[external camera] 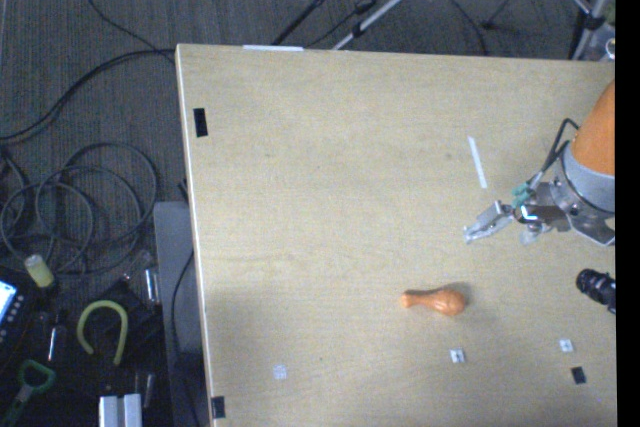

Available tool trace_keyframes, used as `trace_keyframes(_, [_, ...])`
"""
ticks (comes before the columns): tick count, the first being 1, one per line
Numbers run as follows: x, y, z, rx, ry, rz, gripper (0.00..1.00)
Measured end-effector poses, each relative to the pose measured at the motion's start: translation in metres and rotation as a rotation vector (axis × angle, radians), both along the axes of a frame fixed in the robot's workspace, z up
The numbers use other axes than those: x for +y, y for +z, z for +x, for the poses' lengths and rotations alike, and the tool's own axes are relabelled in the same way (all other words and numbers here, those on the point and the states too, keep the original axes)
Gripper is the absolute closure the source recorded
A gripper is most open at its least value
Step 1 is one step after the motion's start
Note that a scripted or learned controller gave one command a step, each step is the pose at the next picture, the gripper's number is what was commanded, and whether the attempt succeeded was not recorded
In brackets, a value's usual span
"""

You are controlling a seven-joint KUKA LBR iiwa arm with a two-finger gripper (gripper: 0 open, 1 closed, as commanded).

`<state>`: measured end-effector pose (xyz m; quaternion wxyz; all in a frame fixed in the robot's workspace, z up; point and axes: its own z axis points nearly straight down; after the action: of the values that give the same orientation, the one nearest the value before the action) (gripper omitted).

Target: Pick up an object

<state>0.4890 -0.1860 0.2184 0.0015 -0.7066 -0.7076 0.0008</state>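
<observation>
An orange, drumstick-shaped object (436, 301) lies on its side on the tan bench top (330, 195), in the lower right part of the camera view. My gripper (482, 227) reaches in from the right and hovers over bare board, up and to the right of the orange object and apart from it. Nothing is seen in its grasp. The arm's orange band (603, 137) sits at the right edge.
A thin white stick (477, 162) lies just above the gripper. Small square markers (457, 355) dot the board's lower part, and a black tag (200, 122) sits near its left edge. Cables and tools lie on the floor to the left.
</observation>
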Motion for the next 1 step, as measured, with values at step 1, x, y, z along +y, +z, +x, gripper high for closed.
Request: trace_keyframes(1, [-0.0285, -0.1357, 0.0681, 0.001, 0.080, -0.001, 0.00])
